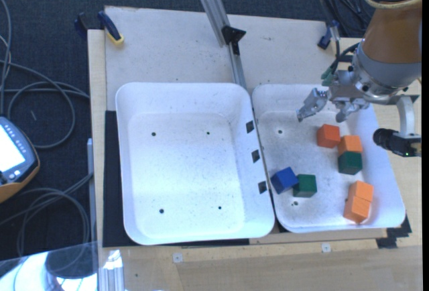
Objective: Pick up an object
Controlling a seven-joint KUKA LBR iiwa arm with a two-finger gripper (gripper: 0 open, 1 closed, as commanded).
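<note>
orange cube (328, 135) – right bin, far side | orange cube (350, 144) atop dark green cube (349, 162) – touching | blue cube (283, 179) beside green cube (305, 185) – near divider | tall orange block (358, 201) – near right corner

Blocks (338, 162) in right bin (268, 98)

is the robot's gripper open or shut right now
Open. The grey two-finger gripper hangs over the right white bin with its jaws spread apart and nothing between them, just above the orange block.
</note>
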